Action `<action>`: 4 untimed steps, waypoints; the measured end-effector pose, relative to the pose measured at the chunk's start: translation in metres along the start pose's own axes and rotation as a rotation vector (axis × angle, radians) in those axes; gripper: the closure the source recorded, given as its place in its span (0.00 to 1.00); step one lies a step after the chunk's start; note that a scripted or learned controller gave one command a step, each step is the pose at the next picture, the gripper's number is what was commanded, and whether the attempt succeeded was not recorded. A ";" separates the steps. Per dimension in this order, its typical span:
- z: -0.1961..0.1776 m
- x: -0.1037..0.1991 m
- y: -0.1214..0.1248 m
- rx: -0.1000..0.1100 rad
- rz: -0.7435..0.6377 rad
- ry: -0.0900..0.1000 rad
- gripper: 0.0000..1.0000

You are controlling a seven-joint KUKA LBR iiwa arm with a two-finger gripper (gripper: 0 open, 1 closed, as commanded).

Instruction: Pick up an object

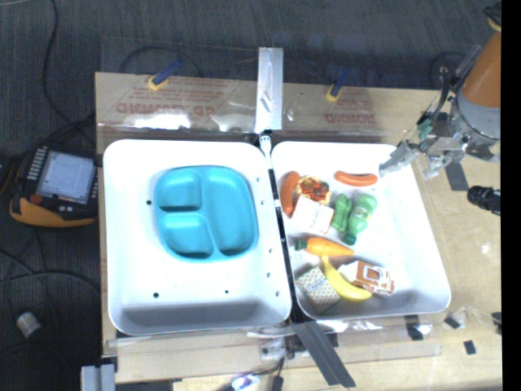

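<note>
The right bin (423,243) holds several toy foods: a red sausage (356,177), an orange-red piece (289,192), a white and red carton (308,215), a green vegetable (355,211), an orange carrot (328,247), a yellow banana (342,283) and a small orange-and-white box (375,277). My gripper (419,157) hangs over the bin's far right corner, just right of the sausage and apart from it. I see nothing held in it.
The left bin (130,283) carries a blue divided plate (205,212). A metal divider (277,243) runs between the bins. A patterned block (316,291) lies at the right bin's front. Off the bench, a handheld device (57,184) sits at far left.
</note>
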State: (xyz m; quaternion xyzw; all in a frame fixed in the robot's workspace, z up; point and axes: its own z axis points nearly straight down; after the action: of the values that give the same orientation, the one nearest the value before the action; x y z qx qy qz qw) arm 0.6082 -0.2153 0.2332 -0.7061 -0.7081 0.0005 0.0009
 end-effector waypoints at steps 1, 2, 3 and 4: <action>0.060 0.053 0.016 0.002 0.095 0.000 0.00; 0.130 0.071 -0.004 -0.001 0.167 -0.005 0.00; 0.143 0.110 -0.042 -0.016 0.304 -0.005 0.00; 0.134 0.111 -0.041 -0.015 0.304 -0.001 1.00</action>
State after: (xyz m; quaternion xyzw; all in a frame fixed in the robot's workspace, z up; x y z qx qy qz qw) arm 0.5662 -0.1043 0.0996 -0.8050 -0.5932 -0.0043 -0.0046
